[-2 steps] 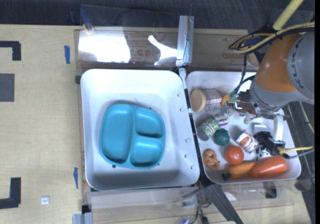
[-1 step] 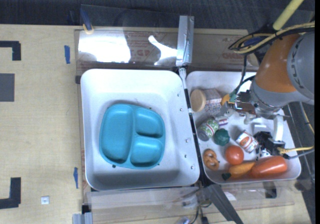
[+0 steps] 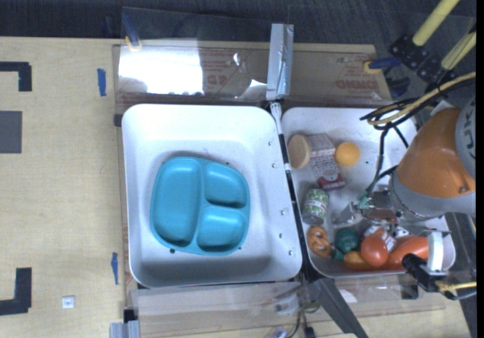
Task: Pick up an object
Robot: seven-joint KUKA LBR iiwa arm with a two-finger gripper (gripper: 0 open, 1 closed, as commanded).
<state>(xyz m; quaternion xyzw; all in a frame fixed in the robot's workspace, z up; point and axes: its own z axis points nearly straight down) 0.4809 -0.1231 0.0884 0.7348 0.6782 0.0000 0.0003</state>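
The arm (image 3: 435,159) comes in from the right, and its orange band and grey wrist cover much of the right bin's (image 3: 299,128) far side, hiding whatever lies beneath; the gripper (image 3: 372,208) shows as a dark, cluttered shape low over that bin, and its tips are too small and muddled to read, so I cannot tell whether anything is caught there. Cables loop above the wrist and blur into it.

The task's objects crowd the right bin: a tan cylinder (image 3: 310,150) lying on its side near the top, a small orange ball (image 3: 347,153) just beside it; a small can (image 3: 315,205) in the middle; along the bottom wall a pretzel-like piece (image 3: 318,240), a dark green item (image 3: 347,240) and a red tomato-like item (image 3: 374,249), packed together and partly overlapped; the reddish thing to their right is cut off by the arm.

The left bin (image 3: 151,132) holds a blue divided plate (image 3: 200,204), lying flat at its centre.
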